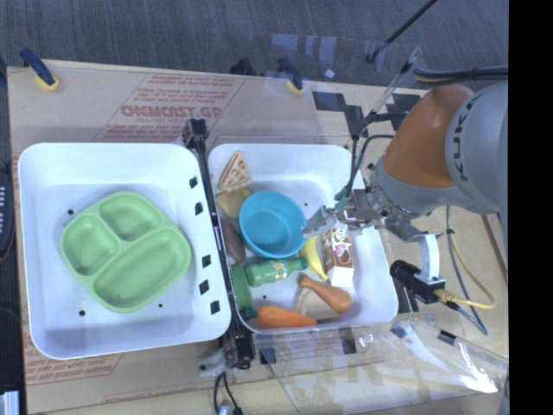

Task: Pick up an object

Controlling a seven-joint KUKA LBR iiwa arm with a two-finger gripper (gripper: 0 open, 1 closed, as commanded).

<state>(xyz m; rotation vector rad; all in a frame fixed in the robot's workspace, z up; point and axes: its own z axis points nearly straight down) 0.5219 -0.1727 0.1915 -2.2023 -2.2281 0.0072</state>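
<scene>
from the camera view, the gripper (333, 223) is hanging low over the right bin (367, 158) by its right wall, above a snack packet (339, 258); i cannot tell its grasp. it is looking like the reaching step, so next it is needing a clean descent beside the blue bowl (270, 223).

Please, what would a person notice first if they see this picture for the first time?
Probably the green divided plate, alone in the left bin. Next, the right bin, crowded with a blue bowl, a carrot, a green bottle and other toy food. The arm's orange band stands out at right, its tool beside the bowl.
</scene>
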